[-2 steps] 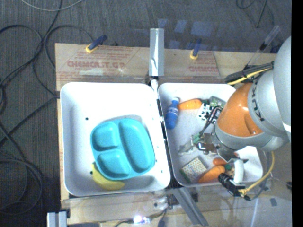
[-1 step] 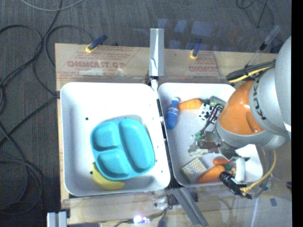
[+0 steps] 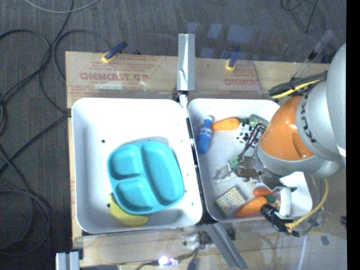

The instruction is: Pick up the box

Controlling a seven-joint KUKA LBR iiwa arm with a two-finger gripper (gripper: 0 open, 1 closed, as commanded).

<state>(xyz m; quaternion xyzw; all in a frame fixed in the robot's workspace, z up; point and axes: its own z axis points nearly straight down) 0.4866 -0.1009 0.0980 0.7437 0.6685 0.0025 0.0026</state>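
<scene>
A small flat box [image 3: 231, 199] with a speckled tan and green top lies near the front of the right bin [image 3: 209, 198]. My gripper [image 3: 235, 166] hangs low over the middle of that bin, just above and behind the box. The arm's orange band [image 3: 286, 135] sits up and to the right of it. Nothing is visibly held.
The right bin also holds a blue bottle [image 3: 203, 135] by its left wall, a carrot [image 3: 227, 124] at the back, a black-and-white spotted item [image 3: 244, 131], and orange and white pieces [image 3: 260, 203] beside the box. In the left bin [image 3: 90, 151] a blue divided plate [image 3: 146, 176] rests on a yellow banana [image 3: 128, 217].
</scene>
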